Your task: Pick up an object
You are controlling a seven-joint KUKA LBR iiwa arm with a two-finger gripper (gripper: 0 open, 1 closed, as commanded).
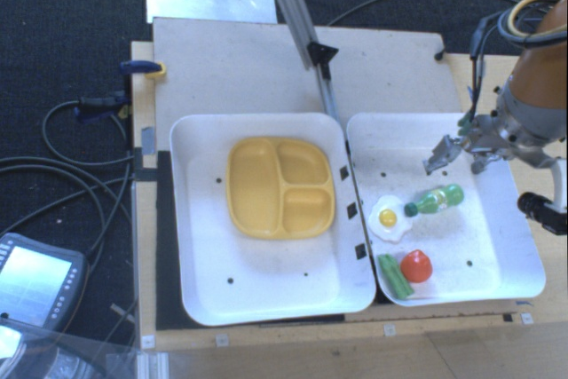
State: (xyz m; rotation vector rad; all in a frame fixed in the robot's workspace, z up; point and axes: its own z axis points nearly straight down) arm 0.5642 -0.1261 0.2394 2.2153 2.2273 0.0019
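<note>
Green bottle [436,201] lies flat, cap toward fried egg [389,218]. Gripper [441,157] above bottle, jaws narrow, empty.

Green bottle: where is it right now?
The green bottle lies on its side in the right bin, just right of the fried egg, below the gripper.

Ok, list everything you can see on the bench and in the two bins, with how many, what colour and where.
bins: two, white, side by side on the bench
divided plate: one, yellow, in the left bin
bottle: one, green, lying in the right bin
fried egg: one, white with yellow yolk, right bin, left of the bottle
tomato: one, red, right bin near the front
green vegetable: one, green, beside the tomato
arm: one, grey and orange, at right
gripper: one, grey, above the right bin
</note>
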